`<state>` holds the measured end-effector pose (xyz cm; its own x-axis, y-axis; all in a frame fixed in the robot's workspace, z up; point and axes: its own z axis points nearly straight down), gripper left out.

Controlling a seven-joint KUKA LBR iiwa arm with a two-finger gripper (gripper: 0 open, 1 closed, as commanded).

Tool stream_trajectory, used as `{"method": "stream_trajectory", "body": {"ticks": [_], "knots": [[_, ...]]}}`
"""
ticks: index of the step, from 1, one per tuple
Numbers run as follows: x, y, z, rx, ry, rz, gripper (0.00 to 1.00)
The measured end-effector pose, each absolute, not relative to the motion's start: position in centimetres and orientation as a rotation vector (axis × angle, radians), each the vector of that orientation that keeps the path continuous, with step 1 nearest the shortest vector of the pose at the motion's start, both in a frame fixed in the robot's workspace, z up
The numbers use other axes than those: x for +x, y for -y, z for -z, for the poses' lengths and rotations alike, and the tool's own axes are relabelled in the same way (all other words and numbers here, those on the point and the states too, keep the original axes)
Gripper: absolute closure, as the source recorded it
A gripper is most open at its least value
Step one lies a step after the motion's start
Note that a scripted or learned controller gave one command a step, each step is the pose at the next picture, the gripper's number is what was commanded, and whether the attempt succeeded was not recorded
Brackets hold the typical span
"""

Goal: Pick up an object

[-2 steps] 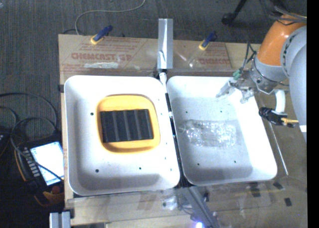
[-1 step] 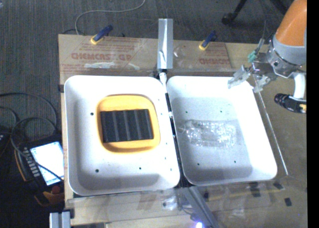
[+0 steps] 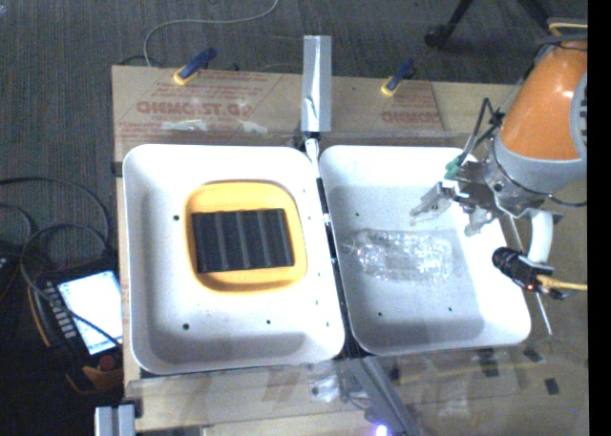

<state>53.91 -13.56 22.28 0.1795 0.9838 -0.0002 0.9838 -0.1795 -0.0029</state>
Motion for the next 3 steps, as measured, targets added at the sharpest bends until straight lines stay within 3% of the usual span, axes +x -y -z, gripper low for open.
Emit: {"method": "stream_trajectory", "body": {"ticks": [1, 2, 3], "knots": [[55.2, 13.0, -22.5, -2.149, 2.292, -0.002, 0.00], [55.5, 10.9, -10.8, -2.297, 2.172, 0.025, 0.00], [57.5, 17.9, -12.8, -2.292, 2.151, -0.002, 0.00]]}}
